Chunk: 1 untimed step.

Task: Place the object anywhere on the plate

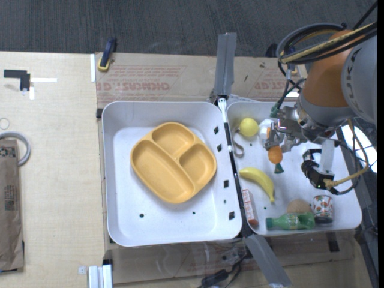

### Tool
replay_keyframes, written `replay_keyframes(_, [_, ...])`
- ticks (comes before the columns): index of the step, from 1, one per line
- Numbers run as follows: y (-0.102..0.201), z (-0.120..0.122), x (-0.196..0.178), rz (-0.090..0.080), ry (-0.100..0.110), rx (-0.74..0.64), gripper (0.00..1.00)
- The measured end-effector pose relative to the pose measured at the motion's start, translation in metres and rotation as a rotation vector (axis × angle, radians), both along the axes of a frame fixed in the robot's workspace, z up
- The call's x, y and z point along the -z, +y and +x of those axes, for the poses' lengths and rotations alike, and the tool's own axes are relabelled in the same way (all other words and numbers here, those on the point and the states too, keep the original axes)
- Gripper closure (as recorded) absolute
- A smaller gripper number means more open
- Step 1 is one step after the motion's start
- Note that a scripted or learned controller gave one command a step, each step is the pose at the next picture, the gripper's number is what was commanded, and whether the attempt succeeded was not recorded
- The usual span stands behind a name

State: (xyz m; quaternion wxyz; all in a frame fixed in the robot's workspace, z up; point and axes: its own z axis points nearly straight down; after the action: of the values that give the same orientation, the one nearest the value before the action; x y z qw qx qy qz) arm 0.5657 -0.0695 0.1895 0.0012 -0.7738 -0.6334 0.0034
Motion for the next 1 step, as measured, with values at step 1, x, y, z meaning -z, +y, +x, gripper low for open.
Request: replay_keyframes(1, [0.0460, 0.0105, 0.0013, -0.001, 0.000, 0.098, 1.00])
